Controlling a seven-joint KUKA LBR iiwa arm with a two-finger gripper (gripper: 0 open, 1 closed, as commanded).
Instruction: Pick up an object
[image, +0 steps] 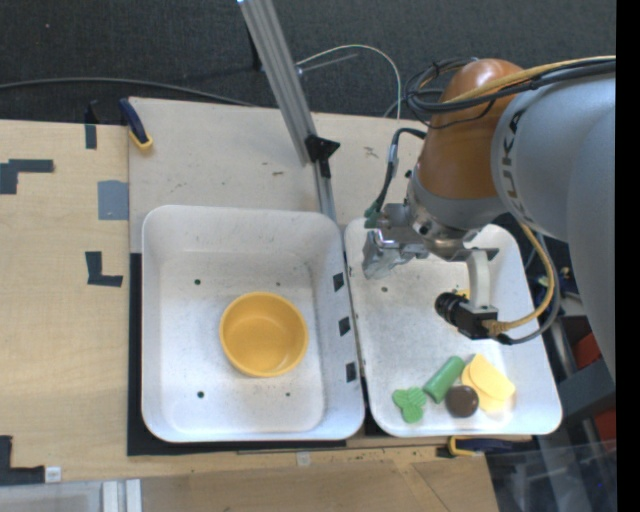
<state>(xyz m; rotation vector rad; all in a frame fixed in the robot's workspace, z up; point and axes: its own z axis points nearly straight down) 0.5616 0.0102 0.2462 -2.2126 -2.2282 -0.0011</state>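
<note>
I've got the gripper (383, 252) hanging over the far-left part of the right bin (400, 310), close to the divider between the two bins, and nothing sits between its fingers; from this slant I cannot tell whether the jaws are spread or closed, they just read as a metallic blur. The pickable stuff in this bin is all bunched in the near corner: a green cylinder (443, 379), a small green ridged piece (408, 402) just left of it, a brown ball (461, 401) and a yellow block (488, 384), the last three touching or nearly so. The left bin (170, 250) holds one yellow bowl (263, 333) around its middle. Risk as I judge it: the gripper is well apart from every object, so a descent right here closes on bare bin floor. If I send it to the cluster, the fingers likely straddle two items, nudge the ball so it rolls, or jam against the near wall of the bin. The cylinder lies at a slant, so a misaligned wrist would push it rather than pinch it. The bowl is the isolated target, but its rim is thin and the wall curved, so a slip is likely there too. The black cabled unit (463, 312) on the arm hangs low over the bin and could graze things on a sweep.
</note>
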